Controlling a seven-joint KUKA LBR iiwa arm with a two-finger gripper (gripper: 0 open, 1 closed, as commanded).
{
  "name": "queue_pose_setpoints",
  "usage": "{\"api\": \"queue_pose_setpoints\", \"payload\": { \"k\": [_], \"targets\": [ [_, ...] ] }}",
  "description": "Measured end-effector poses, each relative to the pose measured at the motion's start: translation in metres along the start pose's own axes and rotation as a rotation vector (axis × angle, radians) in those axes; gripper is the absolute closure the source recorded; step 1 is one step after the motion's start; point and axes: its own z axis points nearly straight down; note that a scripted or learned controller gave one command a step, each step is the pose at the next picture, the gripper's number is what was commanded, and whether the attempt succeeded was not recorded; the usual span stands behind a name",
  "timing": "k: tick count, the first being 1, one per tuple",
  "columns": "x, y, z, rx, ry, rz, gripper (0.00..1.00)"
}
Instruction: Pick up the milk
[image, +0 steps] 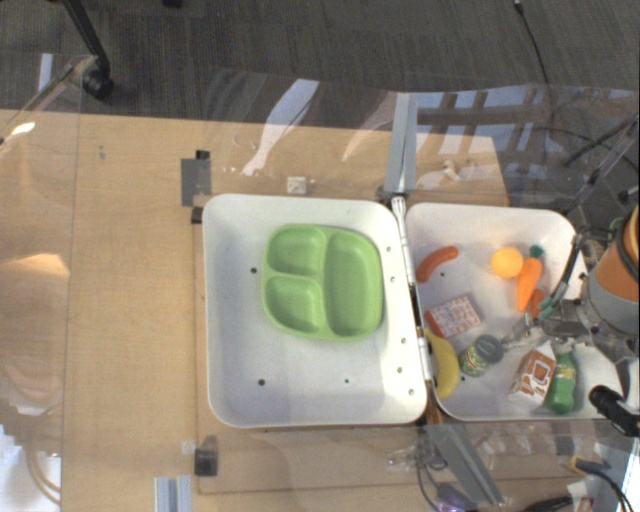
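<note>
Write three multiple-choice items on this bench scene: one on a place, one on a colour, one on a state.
1. Where does the milk carton lie?
A. right bin
B. left bin
C. bare bench

2. What colour is the divided plate?
A. orange
B. green
C. blue

3. How does the banana lie?
A. on the plate
B. in the left bin's far corner
C. along the right bin's left wall

Answers: A, it lies near the right bin's near edge beside a green bottle; B, it is light green, in the left bin; C, it lies against that wall.
</note>
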Motion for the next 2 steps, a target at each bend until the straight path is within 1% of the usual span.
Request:
{"api": "queue_pose_setpoints", "payload": {
  "k": [1, 2],
  "targets": [
    [0.004, 0.005, 0.029, -0.016, 0.003, 0.063, 0.0],
    [0.016, 0.002, 0.03, -0.021, -0.012, -0.003, 0.0]
  ]
}}
